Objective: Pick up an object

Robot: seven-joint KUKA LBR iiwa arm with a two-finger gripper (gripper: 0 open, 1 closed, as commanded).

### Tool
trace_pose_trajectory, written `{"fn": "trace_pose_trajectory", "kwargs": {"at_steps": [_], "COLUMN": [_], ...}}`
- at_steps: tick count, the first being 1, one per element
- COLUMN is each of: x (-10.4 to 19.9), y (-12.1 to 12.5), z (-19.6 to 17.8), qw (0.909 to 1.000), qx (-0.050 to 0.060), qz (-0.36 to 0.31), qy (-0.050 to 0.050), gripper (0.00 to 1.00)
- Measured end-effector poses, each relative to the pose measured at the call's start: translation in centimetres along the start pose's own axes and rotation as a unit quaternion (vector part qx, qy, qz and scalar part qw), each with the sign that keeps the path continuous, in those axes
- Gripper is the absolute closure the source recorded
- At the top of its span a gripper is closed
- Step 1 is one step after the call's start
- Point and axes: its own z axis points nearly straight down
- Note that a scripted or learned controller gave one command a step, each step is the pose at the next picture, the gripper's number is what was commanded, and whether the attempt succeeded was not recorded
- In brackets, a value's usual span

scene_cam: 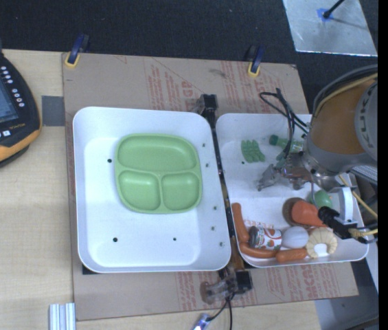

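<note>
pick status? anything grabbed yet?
Done: the arm has reached into the right bin. In hand: nothing visible; the gripper sits low over bare floor beside the small green piece. Left: the grasp and lift; toys lie piled in the near corner.

arm (345, 126) cut off at right edge, covering right bin's (248, 126) far corner, tool (273, 177) grip unclear

The arm (345, 126) reached in from the right and hung over the right bin (235, 133), its orange band and grey wrist covering that bin's upper right corner. The gripper (270, 179) pointed down and to the left, toward the middle of the bin's floor. Its two thin metal fingers (266, 181) stood slightly spread, their tips low near the white floor, with nothing between them.
</note>
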Motion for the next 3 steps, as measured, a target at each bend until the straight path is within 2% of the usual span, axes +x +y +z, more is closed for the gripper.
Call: {"fn": "trace_pose_trajectory", "kwargs": {"at_steps": [1,2,3], "x": [0.4,2.5,2.4], "y": [8.6,9.3,9.3], "z": [-3.3,0.0,-1.1], "qw": [1.0000,1.0000,1.0000], "qx": [-0.002,0.000,0.000], "qz": [0.001,0.000,-0.001], "qy": [0.001,0.001,0.000], "gripper": [0.00,0.00,1.00]}}
